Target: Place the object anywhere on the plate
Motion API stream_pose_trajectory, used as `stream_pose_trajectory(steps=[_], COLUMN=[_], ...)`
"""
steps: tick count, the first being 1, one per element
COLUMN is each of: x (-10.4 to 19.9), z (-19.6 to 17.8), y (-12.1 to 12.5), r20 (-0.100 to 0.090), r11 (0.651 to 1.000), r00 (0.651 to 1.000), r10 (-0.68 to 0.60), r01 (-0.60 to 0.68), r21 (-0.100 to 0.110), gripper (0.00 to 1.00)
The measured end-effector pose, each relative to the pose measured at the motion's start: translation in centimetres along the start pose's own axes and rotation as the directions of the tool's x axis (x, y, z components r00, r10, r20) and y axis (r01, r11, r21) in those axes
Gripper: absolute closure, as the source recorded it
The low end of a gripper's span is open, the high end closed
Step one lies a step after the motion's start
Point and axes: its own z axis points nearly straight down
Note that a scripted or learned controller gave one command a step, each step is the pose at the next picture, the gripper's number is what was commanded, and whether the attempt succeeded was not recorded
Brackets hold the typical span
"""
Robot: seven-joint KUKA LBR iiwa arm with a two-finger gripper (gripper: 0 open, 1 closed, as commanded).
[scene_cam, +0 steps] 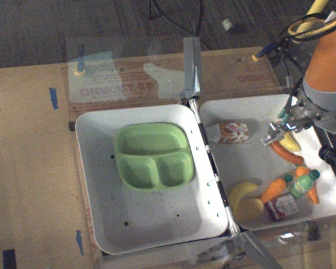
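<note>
Two white bins sit side by side on the bench. The left bin (105, 221) holds a green plate (155, 155) with three compartments, lying in the bin's upper middle; nothing rests on it. The right bin (247, 152) holds the objects. A small carton (228, 133) with orange print lies on its side in the upper left corner of that bin, close to the divider. At the lower left a yellow piece, possibly a banana (242, 191), curves above a pale round item (250, 207), the two touching. To their right a carrot (274, 188), a dark red pouch (282, 206), a green bottle (303, 185) and a second carrot (310, 189) lie bunched together near the bin's lower edge. The arm enters from the right of the frame, its orange band (329, 66) in the upper right. The gripper (277, 134) hangs over the upper right part of the right bin, directly above and left of an orange sausage-shaped item (286, 153) and a yellow piece (290, 143). Whether the fingers are parted or closed cannot be determined, and no object is seen between them. Gripper and plate are well apart.
</note>
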Motion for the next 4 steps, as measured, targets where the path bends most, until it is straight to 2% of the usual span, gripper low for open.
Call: stream_pose_trajectory(steps=[1, 2, 3, 4], x=[5.4, 14.1, 19.8, 19.8], z=[2.9, 2.9, 2.9, 2.9], y=[5.8, 11.7, 11.9, 11.9], r20=[0.0, -0.001, -0.001, 0.0], r11=[0.999, 0.999, 1.0, 1.0], r00=[0.999, 0.999, 1.0, 1.0], r10=[0.043, 0.049, -0.008, -0.009], r01=[-0.043, -0.049, 0.008, 0.009], r21=[0.001, 0.002, 0.003, 0.003], gripper=[1.0, 1.0, 1.0, 0.0])
